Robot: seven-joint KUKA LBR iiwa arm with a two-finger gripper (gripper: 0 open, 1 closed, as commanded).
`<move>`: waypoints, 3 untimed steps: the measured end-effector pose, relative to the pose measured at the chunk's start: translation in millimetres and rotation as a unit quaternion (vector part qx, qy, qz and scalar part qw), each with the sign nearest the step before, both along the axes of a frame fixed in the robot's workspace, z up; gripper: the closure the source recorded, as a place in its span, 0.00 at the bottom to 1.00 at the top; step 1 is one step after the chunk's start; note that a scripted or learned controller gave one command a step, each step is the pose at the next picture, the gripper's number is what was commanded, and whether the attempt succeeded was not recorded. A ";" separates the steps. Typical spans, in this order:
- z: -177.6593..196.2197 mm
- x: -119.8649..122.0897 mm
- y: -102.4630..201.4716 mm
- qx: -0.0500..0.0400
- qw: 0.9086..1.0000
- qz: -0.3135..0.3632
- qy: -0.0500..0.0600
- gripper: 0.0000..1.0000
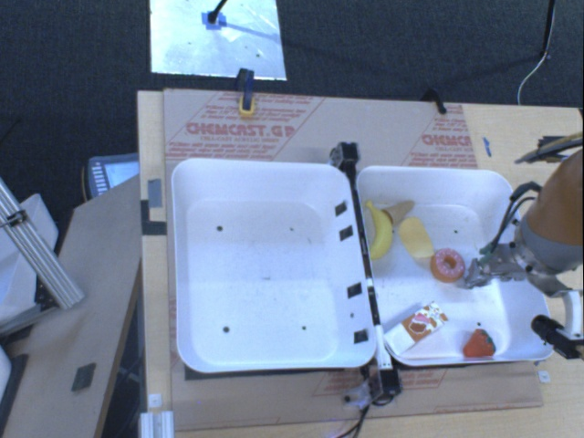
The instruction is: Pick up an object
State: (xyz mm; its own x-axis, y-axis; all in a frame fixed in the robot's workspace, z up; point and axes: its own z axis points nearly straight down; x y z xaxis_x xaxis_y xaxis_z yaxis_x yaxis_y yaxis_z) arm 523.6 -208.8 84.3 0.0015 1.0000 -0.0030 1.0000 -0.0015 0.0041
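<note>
The gripper (474, 277) hovered just right of the doughnut (447, 265), nothing visibly grasped; whether it was clenched or released, I couldn't tell. The pick remained undone.

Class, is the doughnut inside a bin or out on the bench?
Inside: the doughnut lies on the right bin's floor, beside the gripper.

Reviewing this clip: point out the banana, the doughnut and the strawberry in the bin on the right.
banana (380, 234): camera view, middle of its curved yellow body.
doughnut (447, 265): camera view, on its pink ring.
strawberry (479, 344): camera view, centre of its red flesh.
</note>
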 end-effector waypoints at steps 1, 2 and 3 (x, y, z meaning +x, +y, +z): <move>0.1 -1.1 2.1 0.001 1.000 0.001 0.001 0.00; 1.1 62.8 27.5 0.001 1.000 0.005 -0.002 0.00; 1.9 113.8 1.8 0.000 1.000 0.004 -0.002 0.00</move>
State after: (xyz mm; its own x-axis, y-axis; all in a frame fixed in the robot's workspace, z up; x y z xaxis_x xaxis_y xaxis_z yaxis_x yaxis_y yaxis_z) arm 637.3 -207.0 86.2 -0.0065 1.0000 -0.0034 0.9999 0.0066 0.0086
